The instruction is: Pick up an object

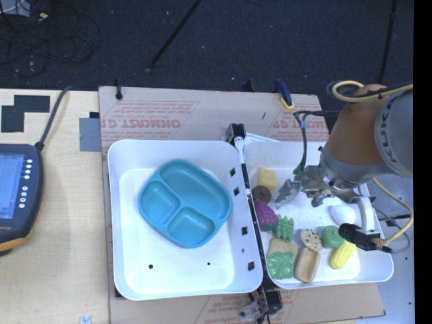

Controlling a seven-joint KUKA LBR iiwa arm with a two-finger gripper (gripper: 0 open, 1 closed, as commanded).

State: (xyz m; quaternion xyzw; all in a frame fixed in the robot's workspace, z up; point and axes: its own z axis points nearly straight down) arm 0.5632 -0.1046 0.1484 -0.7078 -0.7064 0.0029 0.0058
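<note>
My gripper (304, 193) hangs over the middle of the right bin (381, 270), its two fingers spread apart and nothing between them. Toy foods lie around it. A yellow block (267, 178) and a brown round piece (261, 194) sit to its left, by the bin's left wall. Purple grapes (265, 214) and a green vegetable (284, 228) lie below-left. A white egg-like piece (342, 213) rests just to the right of the fingers. Nearer the front edge are a spotted cracker (310, 238), a green round piece (331, 236), yellow corn (342, 254) and a bread loaf (307, 264).
The left bin (128, 262) holds a blue divided plate (185, 202), tilted. A green leafy piece (280, 266) lies in the right bin's front-left corner. A black cable end (358, 236) dangles near the corn. A control pendant (17, 191) sits on the bench at far left.
</note>
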